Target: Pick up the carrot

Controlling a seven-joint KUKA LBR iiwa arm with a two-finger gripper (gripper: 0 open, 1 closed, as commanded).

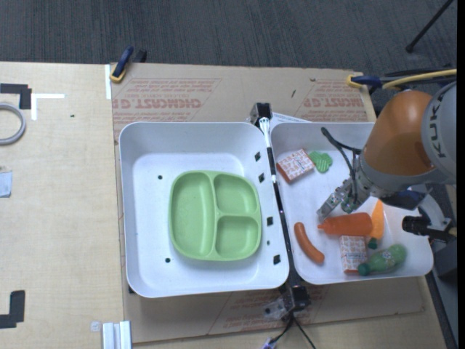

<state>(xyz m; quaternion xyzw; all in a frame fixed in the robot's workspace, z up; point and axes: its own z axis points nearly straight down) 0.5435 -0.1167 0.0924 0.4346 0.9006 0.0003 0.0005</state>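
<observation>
The carrot (pixel 346 225) is an orange tapered piece lying flat in the right bin (pixel 312 271), its narrow tip pointing left. My gripper (pixel 330 206) hangs low over the bin just above and left of that tip, close to it or touching it. The arm's orange band and grey wrist (pixel 398 140) cover the bin's right rear part. The carrot rests on the bin floor.
In the right bin lie a red sausage (pixel 309 242), a patterned carton (pixel 294 164), a green leafy piece (pixel 320 161), a second small carton (pixel 352 254), a green bottle (pixel 385 260) and an orange piece (pixel 377 220) beside the carrot. The left bin (pixel 145 217) holds a green divided plate (pixel 216 215).
</observation>
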